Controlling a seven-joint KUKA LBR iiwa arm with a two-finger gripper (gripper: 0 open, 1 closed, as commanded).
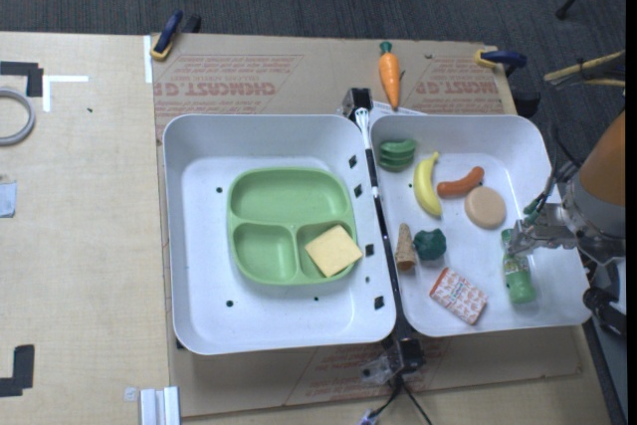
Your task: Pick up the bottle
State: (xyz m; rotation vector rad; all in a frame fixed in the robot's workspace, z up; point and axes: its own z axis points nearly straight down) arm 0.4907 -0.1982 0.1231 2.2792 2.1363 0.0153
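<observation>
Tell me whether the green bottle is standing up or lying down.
Lying down: the green bottle rests on its side on the right bin's floor, near the right wall.

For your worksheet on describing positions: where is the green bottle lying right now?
In the camera view the bottle lies near the right bin's right wall, just below the gripper and right of the red-and-white packet.

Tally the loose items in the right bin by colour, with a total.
Green: 3, stacked slices, broccoli, bottle
Yellow: 1, banana
Red-orange: 2, sausage, packet
Tan: 2, round biscuit, cone
Total: 8
</observation>
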